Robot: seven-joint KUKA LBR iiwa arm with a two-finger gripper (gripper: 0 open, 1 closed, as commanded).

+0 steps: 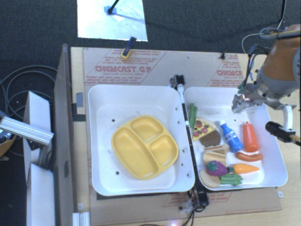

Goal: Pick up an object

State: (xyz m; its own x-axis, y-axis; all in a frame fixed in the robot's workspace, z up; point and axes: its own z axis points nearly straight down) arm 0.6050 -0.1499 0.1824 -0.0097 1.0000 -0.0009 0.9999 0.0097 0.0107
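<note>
The right bin holds toy food: a green pepper, a pizza slice, a blue bottle, an orange-red bottle, a sausage, a carrot, a sandwich, a purple eggplant-like piece and a green piece. My gripper hovers over the back of the right bin, above and behind the blue bottle. Nothing shows between its fingers.
The left bin holds a yellow divided plate. A rod runs along the seam between the bins. A yellow and blue clip lies on the cardboard behind the bins.
</note>
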